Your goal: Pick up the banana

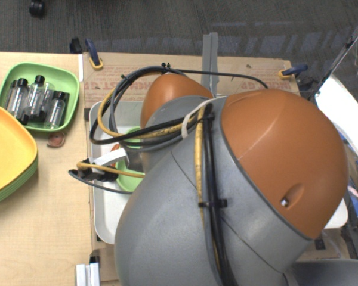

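Arm (227, 189) bulk swamps the bench, grey casing and orange dome hanging over the white bin (104, 219), cables looping down toward a green object (126, 180) at its left side. Banana? Can't pick it out anywhere under that mass, and the gripper's state I cannot tell, so I'd judge the pick unconfirmed, with grasp and lift both left to show.

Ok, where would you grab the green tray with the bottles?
Probably by the raised rim on the right side of the green tray, coming straight down from above with one finger inside and one outside. The tray is shallow with a flared lip, and the bottles lie across its middle, so only the edge offers a free hold.
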You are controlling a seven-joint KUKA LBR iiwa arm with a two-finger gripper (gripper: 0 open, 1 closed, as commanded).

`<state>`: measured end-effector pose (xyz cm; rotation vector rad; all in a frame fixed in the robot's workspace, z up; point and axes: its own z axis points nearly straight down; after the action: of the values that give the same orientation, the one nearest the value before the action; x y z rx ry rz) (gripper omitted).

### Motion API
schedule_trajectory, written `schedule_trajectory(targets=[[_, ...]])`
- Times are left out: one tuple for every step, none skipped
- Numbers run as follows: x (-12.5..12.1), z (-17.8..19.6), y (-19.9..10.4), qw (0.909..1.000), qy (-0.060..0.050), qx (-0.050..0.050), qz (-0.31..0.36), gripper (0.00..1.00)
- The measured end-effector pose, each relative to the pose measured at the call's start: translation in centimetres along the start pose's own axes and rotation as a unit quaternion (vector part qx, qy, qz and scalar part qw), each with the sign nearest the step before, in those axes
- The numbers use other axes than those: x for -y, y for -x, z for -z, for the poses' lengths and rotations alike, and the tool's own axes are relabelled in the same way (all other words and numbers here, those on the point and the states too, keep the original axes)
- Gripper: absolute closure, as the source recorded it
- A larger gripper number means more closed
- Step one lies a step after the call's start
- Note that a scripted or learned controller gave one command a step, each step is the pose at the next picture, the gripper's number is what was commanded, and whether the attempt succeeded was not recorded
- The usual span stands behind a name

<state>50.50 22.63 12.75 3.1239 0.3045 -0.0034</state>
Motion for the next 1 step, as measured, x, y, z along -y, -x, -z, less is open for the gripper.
schedule_trajectory(targets=[[-3.93,-3.22,3.32,1.0,-0.001,-0.004,0.004,1.0]])
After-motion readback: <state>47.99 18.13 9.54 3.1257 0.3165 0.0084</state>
